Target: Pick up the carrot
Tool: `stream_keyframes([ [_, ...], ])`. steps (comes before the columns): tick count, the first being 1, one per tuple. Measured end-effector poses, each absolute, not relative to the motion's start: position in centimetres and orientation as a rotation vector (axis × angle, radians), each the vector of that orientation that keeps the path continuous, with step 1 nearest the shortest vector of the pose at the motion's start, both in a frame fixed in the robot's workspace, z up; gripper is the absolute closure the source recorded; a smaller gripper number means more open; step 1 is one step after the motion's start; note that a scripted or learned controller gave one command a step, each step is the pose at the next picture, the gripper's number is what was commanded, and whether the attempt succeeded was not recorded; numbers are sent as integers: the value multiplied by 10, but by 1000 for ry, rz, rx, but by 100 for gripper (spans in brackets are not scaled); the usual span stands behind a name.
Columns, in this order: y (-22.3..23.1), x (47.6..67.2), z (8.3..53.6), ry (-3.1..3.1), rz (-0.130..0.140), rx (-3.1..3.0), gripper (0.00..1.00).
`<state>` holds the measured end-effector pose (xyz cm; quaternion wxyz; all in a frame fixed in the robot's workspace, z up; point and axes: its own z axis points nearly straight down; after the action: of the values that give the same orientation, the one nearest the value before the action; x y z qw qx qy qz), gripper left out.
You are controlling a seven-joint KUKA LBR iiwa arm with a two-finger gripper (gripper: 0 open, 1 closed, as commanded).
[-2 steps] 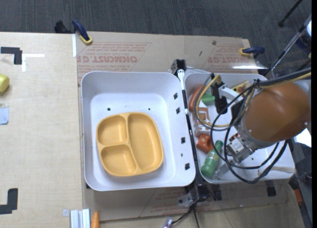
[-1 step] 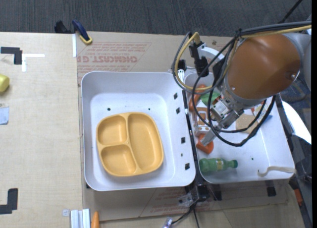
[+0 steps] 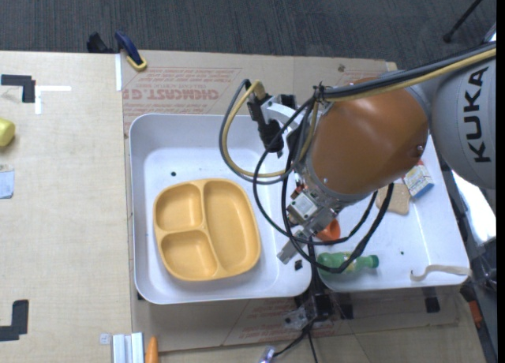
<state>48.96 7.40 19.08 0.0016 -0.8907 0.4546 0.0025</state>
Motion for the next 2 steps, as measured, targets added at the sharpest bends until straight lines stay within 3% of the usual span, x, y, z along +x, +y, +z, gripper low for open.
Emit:
stream_keyframes([
  [1,121,476,120,1258,9,-2877,0],
  [2,122,476,129,1262,14,-2871,100],
])
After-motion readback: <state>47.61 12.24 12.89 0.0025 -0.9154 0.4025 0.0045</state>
